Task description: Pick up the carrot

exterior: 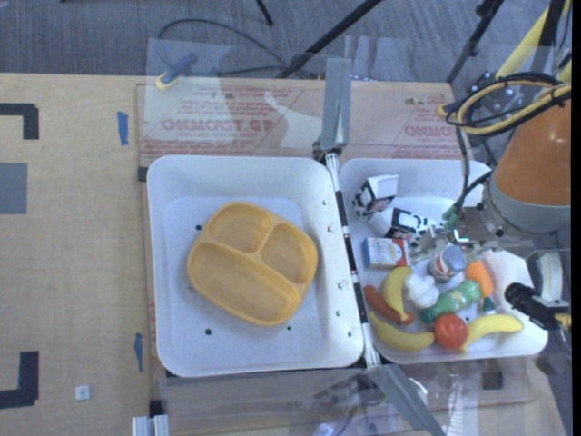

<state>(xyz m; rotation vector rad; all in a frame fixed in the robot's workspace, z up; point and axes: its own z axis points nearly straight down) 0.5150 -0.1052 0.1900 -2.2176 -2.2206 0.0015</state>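
Carrot [480,278] not picked yet, it lies loose in the right bin [472,353], in the toy food pile, just on the near side of the gripper [451,237] and a bit toward the arm's side

Near to far:
- nearest the camera, well to the near side of the gripper: banana [495,325] along the bin's front rim, red tomato [449,331] touching it, second banana [398,334] curled further out from the arm
- next: green piece [460,298] touching or almost touching the carrot's near end, white garlic-like lump [420,289], red sausage-like piece [383,304]
- then the carrot itself, slanted, packed in between the green piece and a small round grey-brown item [445,263]
- gripper sits above that cluster, low over the bin, nothing visibly lifted
- beyond the gripper: small carton [384,252] off to its outer side, two black and white boxes [377,194] further back
- left bin [163,243] well apart from the gripper, with a yellow divided plate [252,262]

Status: approach looks about done, my read. Grasp and lift both remain

Hard to see: gripper end is a tangle of metal and cable against the clutter, can't tell if it's open or closed, or whether it touches anything. Wrist and orange band [537,162] are cut by the frame edge. Carrot's far end sits close under the wrist, may be partly hidden
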